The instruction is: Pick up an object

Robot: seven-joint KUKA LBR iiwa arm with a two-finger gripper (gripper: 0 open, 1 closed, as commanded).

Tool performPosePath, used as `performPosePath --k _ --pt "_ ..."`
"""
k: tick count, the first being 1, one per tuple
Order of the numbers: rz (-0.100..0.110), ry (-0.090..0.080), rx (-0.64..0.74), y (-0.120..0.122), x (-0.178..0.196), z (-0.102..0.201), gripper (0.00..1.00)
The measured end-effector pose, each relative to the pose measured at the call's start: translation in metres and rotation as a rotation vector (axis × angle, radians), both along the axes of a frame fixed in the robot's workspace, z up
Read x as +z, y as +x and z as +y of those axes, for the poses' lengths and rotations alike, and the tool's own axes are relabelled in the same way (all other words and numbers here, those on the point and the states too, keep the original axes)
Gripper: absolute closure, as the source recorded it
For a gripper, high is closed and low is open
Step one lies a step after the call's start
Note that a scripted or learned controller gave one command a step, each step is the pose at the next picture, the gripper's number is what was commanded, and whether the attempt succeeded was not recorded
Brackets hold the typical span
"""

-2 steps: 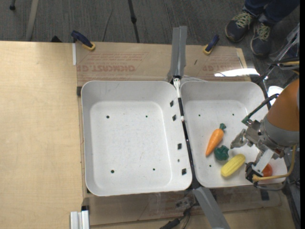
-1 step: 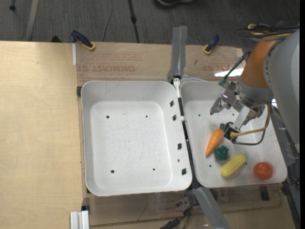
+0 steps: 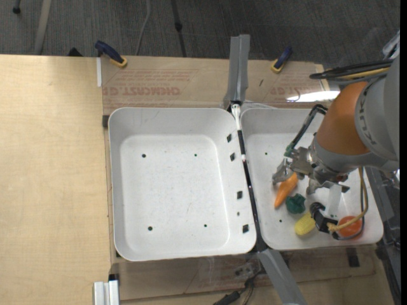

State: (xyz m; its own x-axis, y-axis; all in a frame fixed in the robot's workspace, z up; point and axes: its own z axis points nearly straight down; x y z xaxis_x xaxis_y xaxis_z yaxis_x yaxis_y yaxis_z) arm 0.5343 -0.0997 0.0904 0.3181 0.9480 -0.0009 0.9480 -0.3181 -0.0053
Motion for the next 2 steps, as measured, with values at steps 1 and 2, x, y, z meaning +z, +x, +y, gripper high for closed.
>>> performPosePath --k 1,2 --pt "0.001 -0.001 -0.004 0.000 0.009 -0.001 1.00" --pt "-0.002 -0.003 0.036 0.029 0.136 0.070 1.00"
